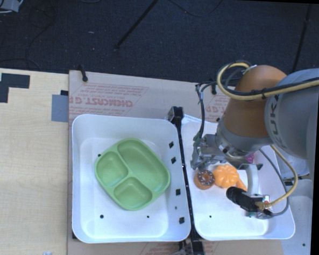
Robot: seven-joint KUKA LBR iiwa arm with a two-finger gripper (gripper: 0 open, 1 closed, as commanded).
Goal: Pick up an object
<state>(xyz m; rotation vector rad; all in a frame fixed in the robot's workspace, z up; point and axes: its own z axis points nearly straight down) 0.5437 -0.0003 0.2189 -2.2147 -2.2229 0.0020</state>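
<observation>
Arm (268, 109) over right bin (239, 231); wooden bench (23, 159); dark carpet (101, 29).

Even overhead light, soft shadows; white bins (121, 229) bright, slight overall softness, background floor dark.

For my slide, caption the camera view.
Arm's gripper low in right bin above a brown ring and orange toy; green plate in left bin.
</observation>
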